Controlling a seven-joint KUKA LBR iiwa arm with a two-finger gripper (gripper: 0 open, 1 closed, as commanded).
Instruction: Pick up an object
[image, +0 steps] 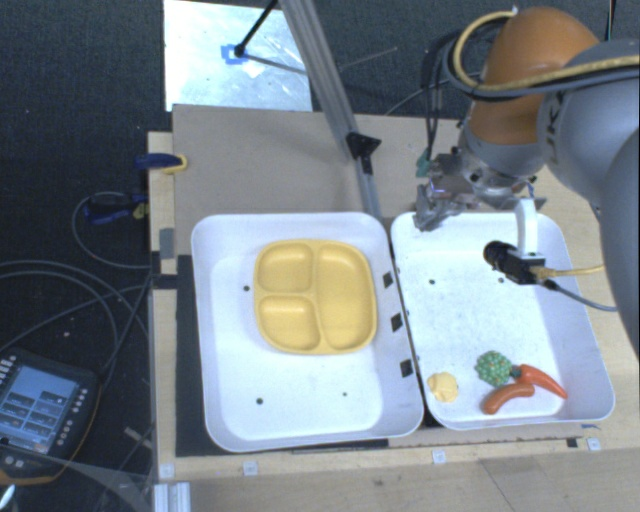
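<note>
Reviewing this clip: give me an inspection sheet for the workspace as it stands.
Surface: bench bearing left bin and right bin side by side.
Job's things: in the right bin's near corner, a small yellow piece, a green broccoli-like toy and an orange-red toy.
Clutter: yellow divided plate in the left bin.
Grippers: gripper over the right bin's far left corner, away from the toys; finger state unclear.
Cables: yellow cable over the right bin; dark cables on the floor at left.
Surroundings: handheld pendant at lower left; slanted metal pole.
</note>
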